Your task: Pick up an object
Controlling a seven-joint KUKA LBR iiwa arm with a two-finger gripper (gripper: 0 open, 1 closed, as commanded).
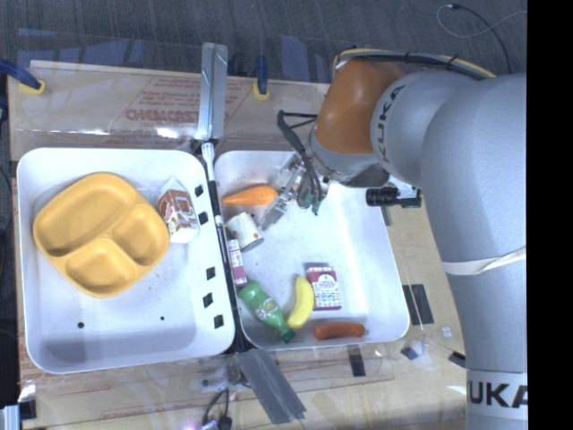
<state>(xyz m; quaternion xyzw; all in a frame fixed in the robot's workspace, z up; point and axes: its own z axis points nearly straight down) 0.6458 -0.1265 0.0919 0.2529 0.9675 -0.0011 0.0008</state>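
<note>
**Gripper low in the right bin's far corner**

The gripper hangs just right of the carrot — whether its fingers are open or closed cannot be told. A small white bottle lies just nearer. Banana, green bottle, red packet and sausage sit near the front; the left bin holds a yellow tray.

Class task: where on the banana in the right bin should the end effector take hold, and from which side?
Grip the banana at its middle, from above, fingers across its narrow width. It lies flat and nearly upright in the view, with the green bottle close on the left.
</note>
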